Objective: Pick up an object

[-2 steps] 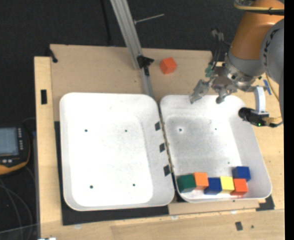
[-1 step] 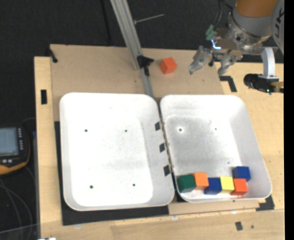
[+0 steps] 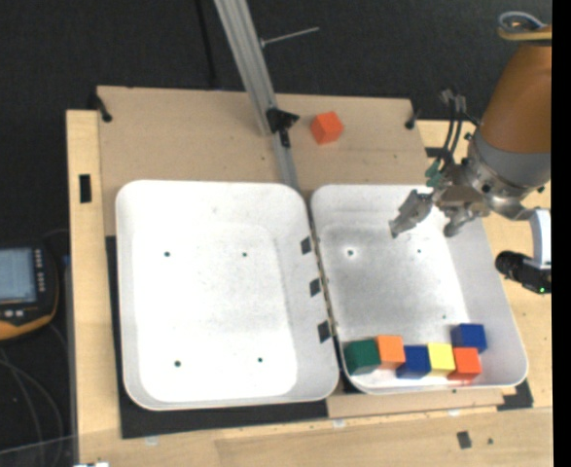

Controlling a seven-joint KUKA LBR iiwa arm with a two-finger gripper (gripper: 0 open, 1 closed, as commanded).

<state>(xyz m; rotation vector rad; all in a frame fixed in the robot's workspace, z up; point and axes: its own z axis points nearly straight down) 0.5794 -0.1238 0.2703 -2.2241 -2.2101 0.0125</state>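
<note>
The grey arm (image 3: 518, 95) with its orange band comes in from the right and hangs over the far part of the right-hand white bin (image 3: 480, 261). Its pincer (image 3: 429, 220) is spread open, the two fingers (image 3: 405, 217) apart with nothing between them, poised above the bare floor of that bin near its far edge. The blocks all sit well away from it, huddled along the near edge of the same bin: a green block (image 3: 362, 354) at the left end, an orange block (image 3: 390, 348) just beside it, then a blue block (image 3: 414, 360), a yellow block (image 3: 442, 358) and a red-orange block (image 3: 467, 361), with a second blue block (image 3: 470, 336) just behind that last one, near the bin's near right corner. They are packed close, most of them touching a neighbour. The left-hand white bin (image 3: 149, 261) lies alongside, the two bins meeting at a seam down the middle. One more orange cube (image 3: 326, 127) sits outside both bins on the brown surface (image 3: 188, 134), close to its far edge, next to a slanted metal pole (image 3: 251, 61) that rises from between the bins. Off the left edge of the surface rests a handheld controller (image 3: 8, 285) with a small screen.
</note>
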